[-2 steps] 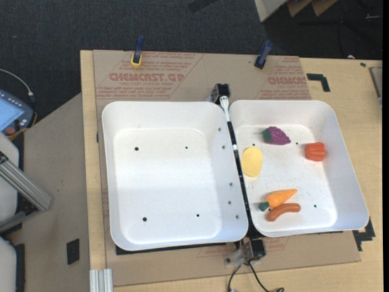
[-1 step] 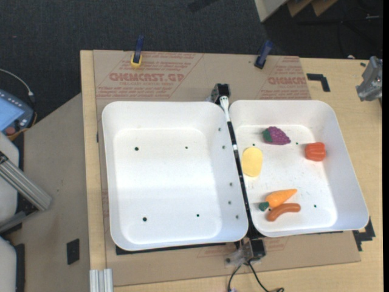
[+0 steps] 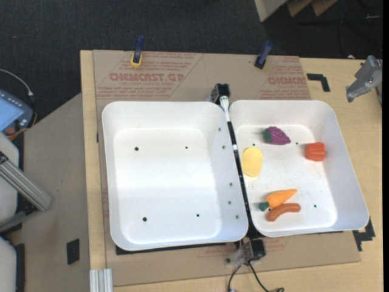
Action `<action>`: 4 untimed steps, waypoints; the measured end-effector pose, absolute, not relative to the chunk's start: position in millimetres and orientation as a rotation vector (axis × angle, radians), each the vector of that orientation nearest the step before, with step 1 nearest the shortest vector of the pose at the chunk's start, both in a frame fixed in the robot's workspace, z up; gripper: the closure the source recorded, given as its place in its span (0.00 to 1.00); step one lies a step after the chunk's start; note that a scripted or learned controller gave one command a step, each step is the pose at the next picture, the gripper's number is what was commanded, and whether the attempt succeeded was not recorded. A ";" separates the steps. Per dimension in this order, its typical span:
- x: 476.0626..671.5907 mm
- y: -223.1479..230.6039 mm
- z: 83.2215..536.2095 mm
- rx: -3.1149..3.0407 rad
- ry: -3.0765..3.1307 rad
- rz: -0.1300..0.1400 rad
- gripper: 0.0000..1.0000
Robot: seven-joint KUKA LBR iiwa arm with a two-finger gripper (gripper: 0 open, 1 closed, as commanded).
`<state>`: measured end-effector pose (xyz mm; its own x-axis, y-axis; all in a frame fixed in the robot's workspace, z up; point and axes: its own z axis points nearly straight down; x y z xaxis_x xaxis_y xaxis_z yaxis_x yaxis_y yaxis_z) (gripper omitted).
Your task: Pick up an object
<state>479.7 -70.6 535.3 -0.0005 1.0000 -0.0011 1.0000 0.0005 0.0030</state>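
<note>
Dark carpet surrounds the worktop, a cardboard-covered board on which two shallow white bins are set side by side. The left bin holds nothing to take; all the candidates lie in the right bin.

A purple grape cluster sits toward the bin's far edge, an orange-red pepper near its right wall, a yellow lemon-like piece just beside the dividing wall, and a carrot and a reddish sausage lie together, near the front edge.

These are judged to be light, stiff plastic toys with smooth, rather slippery skins. The pepper, standing apart, is probably best taken across its short width; the carrot and sausage crowd each other.

The tool is seen at the worktop's far right corner, well apart from the bin; whether it is open or closed cannot be told.
</note>
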 end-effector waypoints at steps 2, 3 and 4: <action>480.4 -70.5 545.9 2.215 2.218 0.005 0.00; 481.2 -70.4 557.1 2.211 2.215 0.010 1.00; 481.2 -70.4 556.5 2.212 2.215 0.008 0.00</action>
<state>481.2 -70.4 556.5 -0.0015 1.0000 -0.0038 0.9999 0.0015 0.0115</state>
